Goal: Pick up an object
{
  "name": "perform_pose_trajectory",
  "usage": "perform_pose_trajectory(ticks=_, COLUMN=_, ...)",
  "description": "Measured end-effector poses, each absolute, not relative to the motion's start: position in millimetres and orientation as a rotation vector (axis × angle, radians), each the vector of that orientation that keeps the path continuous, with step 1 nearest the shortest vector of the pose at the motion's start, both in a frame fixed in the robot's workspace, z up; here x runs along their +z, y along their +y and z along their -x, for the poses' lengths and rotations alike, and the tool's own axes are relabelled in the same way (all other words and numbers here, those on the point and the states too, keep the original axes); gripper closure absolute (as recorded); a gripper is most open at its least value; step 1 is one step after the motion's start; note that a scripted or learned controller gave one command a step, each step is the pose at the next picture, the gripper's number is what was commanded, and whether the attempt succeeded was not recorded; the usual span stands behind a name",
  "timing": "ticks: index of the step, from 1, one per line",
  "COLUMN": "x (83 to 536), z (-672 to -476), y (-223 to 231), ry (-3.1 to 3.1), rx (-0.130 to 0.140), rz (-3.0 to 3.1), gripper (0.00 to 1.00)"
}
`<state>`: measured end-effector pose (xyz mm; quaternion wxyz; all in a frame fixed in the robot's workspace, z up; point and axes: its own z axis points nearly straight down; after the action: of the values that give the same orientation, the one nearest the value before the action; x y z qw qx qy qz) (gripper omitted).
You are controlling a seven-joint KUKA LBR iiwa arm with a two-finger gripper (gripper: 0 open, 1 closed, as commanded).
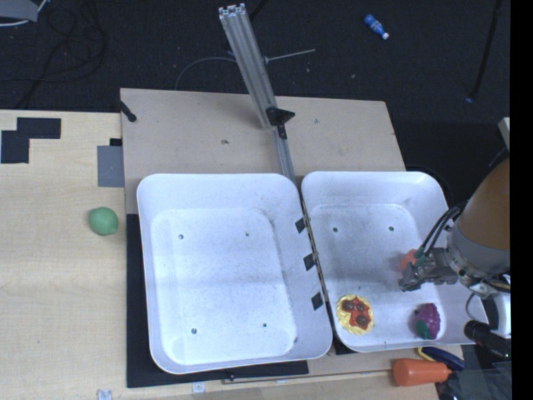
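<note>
Two big white bins sit side by side. The left bin (216, 265) is the bigger-looking one. The right bin (366, 198) has the toys in it.

The grey arm (487, 223) with its orange band comes in from 3 o'clock and reaches down into the right bin. Its gripper (414, 275) hangs low over the bin floor, near the 4 o'clock side of the bin. It is too dark and small to tell if it is wide or pinched, or if it has anything in it. A small orange thing (408, 259) peeks out right beside the gripper, at about 11 o'clock from it, and may be the nearest thing to grab.

A purple toy (427, 320) lies just past the gripper at 5 o'clock. A yellow and red toy (356, 313) lies farther off at 8 o'clock.

Outside the bins, an orange carrot-shaped toy (419, 372) rests on the bench at 6 o'clock, and a green ball (103, 221) sits well apart at 9 o'clock.
</note>
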<state>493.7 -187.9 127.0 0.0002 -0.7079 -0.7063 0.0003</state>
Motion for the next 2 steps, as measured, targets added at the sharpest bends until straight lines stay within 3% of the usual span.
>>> perform_pose_trajectory(ticks=2, x=242, z=-500.0, y=-201, ry=-2.225, rx=-0.004, rz=2.225, gripper=1.00)
